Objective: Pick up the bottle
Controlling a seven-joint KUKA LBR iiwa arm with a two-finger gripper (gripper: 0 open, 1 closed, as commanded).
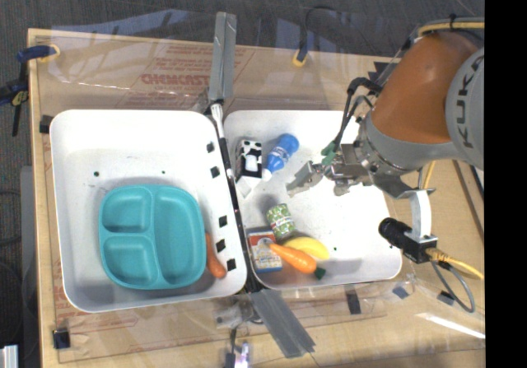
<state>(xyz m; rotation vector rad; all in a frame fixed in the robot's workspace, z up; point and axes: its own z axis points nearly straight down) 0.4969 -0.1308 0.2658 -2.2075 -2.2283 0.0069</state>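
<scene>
The bottle (281, 151) is blue with a white cap end and lies on its side in the back left part of the right bin (362, 123). My gripper (321, 183) hangs over the middle of that bin, to the right of the bottle and a little nearer the front, apart from it. Its fingers (301, 179) stand open with nothing between them. The grey arm with its orange band (420, 86) reaches in from the right.
Beside the bottle lies a black-and-white item (249, 158). Nearer the front of the right bin are a green can (280, 220), a yellow fruit (307, 248), a carrot (293, 258) and a small box (262, 251). The left bin (74, 136) holds a teal divided tray (152, 235).
</scene>
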